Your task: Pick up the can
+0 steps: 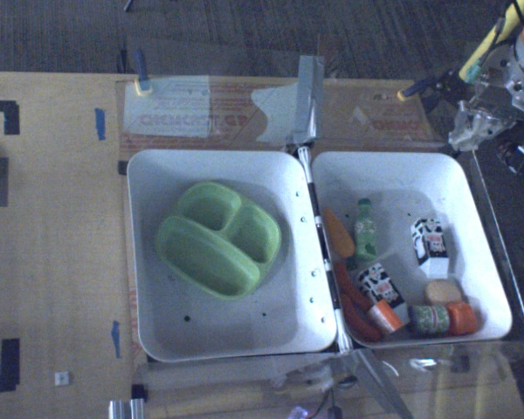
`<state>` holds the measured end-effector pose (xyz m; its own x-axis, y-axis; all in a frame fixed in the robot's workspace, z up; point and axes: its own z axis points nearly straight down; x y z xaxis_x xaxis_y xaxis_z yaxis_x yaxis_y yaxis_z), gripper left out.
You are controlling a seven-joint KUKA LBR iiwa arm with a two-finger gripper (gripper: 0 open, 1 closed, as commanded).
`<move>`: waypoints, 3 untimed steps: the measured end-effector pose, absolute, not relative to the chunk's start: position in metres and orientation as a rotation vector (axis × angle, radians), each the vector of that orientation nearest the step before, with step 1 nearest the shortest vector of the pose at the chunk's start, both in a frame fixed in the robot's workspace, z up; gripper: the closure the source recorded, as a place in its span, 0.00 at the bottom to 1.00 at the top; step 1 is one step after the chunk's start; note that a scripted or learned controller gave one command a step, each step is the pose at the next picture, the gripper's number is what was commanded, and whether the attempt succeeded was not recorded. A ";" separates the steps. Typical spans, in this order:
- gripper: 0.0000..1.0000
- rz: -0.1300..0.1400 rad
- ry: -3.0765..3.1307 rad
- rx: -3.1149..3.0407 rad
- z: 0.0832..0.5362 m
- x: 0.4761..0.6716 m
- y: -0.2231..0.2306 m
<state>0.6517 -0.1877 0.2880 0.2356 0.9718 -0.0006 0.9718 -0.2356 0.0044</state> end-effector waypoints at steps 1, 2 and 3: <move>1.00 0.003 1.885 2.510 0.437 0.663 -0.122; 1.00 0.000 1.929 2.479 0.390 0.647 -0.104; 1.00 0.003 1.692 2.645 0.436 0.667 -0.031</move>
